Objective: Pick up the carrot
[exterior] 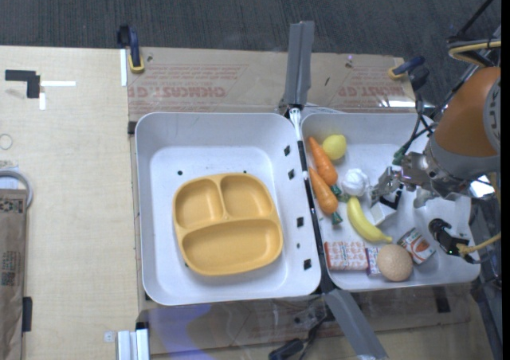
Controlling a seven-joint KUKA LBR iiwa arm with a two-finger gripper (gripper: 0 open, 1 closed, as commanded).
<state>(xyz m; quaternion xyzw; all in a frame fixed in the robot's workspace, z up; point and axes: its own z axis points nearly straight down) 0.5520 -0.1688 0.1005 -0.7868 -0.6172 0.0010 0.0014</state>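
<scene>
The gripper (388, 185) hung low in the right-hand shallow white bin (374, 129), its grip not readable from above. Just beside it lay a crumpled white lump (355, 182) and a yellow banana (365, 222). Two orange tapered carrots (323, 177) lay end to end along the bin's left wall, beside a yellow lemon (335, 146). A sound approach would probably cross leftward and straddle one carrot across its width.

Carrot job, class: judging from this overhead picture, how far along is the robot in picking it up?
Done: the arm has reached into the right bin. In hand: nothing visible; the gripper sits right of the white object, apart from the carrots. Left: both carrots lie along the bin's left wall beside the lemon and banana, ungrasped, so reaching, gripping and lifting remain.
</scene>
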